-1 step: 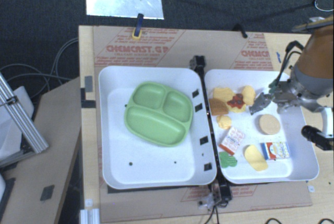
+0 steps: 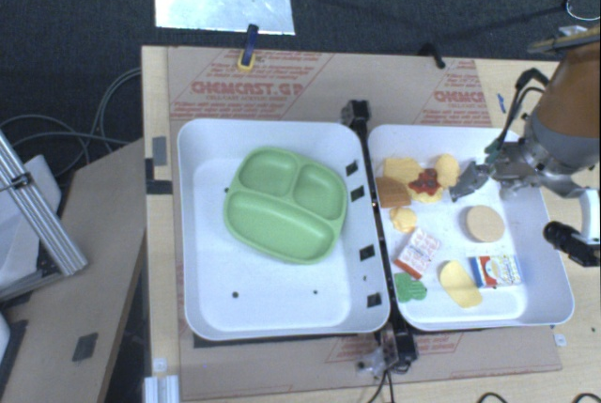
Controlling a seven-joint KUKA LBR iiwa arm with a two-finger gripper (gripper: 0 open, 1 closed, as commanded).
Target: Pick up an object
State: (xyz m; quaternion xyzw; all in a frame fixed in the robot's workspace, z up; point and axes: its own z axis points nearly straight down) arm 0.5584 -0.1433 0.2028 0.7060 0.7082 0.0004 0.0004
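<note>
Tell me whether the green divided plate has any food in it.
Empty. The green divided plate lies flat in the left bin with all three compartments bare; the toy food pieces sit in the right bin.

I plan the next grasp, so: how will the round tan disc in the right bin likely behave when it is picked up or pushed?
The tan disc looks flat and solid, so it is probably stiff. It lies flat on the right bin, so it should slide rather than roll. Its low edge may be hard for the pincer to catch.
</note>
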